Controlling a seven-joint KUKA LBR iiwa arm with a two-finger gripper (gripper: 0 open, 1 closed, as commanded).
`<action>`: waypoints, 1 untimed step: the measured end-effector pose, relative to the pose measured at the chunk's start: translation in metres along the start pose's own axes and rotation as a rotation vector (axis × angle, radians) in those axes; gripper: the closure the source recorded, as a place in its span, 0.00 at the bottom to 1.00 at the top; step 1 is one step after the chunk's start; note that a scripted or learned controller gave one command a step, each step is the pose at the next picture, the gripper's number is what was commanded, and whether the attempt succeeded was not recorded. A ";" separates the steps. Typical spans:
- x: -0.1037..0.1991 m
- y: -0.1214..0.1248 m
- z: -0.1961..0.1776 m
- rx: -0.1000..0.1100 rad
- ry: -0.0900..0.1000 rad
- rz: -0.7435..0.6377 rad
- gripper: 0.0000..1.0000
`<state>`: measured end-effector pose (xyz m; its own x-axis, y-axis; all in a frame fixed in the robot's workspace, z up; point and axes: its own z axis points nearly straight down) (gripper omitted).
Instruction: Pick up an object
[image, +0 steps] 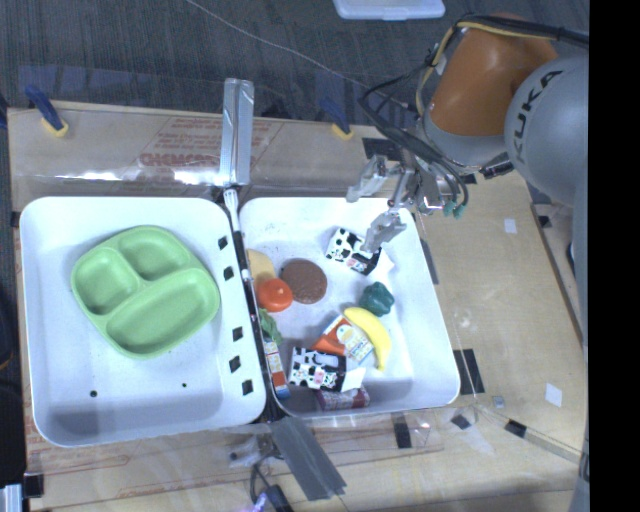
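The fingers (378, 232), whose state I cannot tell, hang at the right edge of the cow-print box (349, 249), far in the right bin (436, 330).

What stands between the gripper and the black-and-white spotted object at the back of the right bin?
Nothing visible. The gripper hangs right beside the black-and-white spotted object in the right bin. The brown disc and the green piece lie apart, nearer the camera.

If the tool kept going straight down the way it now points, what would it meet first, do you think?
Most likely the black-and-white spotted carton in the right bin; the tool hangs just over its right end, though height is hard to judge from this view.
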<state>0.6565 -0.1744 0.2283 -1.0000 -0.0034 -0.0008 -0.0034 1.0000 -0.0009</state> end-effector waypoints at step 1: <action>0.015 0.023 0.133 -0.001 -0.004 -0.077 0.00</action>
<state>0.6419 -0.1518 0.0949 -0.9968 -0.0800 -0.0053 -0.0800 0.9968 -0.0004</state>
